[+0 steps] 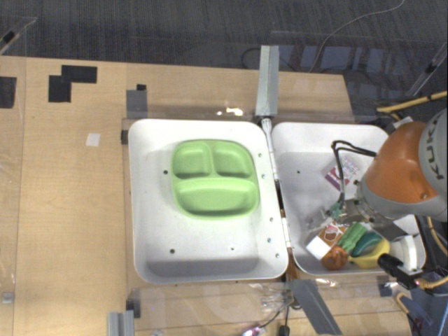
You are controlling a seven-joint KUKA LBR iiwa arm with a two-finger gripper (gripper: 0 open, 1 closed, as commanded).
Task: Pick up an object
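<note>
Gripper (341, 215) low in right bin (301, 180), over the clutter at the bin's 5 o'clock; grip state can't be told, wrist blocks it. Green piece (358, 238), yellow piece (371, 255), brown lump (334, 257) packed touching. Risk: pinching two together, or slipping off.

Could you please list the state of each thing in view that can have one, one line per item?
Green tray: upright, lying flat in the left bin, its compartments bare.
Arm: reaching low into the right bin, over the pile.
Gripper: down among the items; grasp not visible.
Pile: heaped in the right bin's near corner, items touching.
Card: lying flat, apart from the pile.
</note>
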